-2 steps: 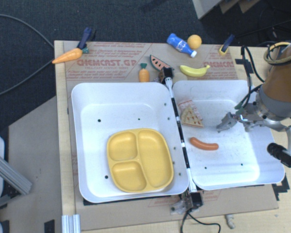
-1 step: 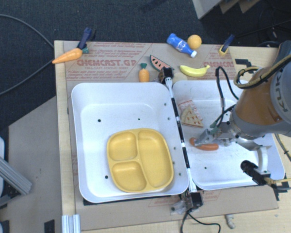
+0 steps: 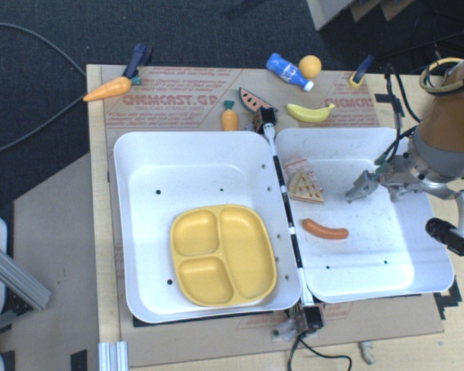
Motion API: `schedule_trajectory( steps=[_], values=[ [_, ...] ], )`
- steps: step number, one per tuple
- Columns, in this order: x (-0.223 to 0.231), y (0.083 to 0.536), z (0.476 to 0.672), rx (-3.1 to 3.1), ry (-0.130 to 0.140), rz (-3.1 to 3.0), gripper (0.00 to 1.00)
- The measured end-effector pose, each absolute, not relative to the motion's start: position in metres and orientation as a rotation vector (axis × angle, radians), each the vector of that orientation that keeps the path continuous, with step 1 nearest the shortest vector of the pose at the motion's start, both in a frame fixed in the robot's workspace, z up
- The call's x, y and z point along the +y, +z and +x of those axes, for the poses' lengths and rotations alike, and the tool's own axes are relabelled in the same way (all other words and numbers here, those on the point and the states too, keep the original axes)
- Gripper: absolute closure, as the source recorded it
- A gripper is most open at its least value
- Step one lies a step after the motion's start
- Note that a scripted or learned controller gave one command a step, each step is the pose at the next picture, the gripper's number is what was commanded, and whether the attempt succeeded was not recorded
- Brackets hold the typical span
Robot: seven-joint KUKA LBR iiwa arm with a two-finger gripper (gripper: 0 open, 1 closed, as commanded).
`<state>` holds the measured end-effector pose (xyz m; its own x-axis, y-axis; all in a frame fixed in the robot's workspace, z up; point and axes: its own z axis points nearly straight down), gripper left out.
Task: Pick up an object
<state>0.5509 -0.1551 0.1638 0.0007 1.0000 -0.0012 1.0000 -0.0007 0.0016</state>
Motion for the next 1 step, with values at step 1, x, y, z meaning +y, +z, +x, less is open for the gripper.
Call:
schedule_trajectory(
  steps=[1],
  values=[
    [-0.1074,0.0842,0.5316,2.223,0.000,2.221,0.00]
  ],
)
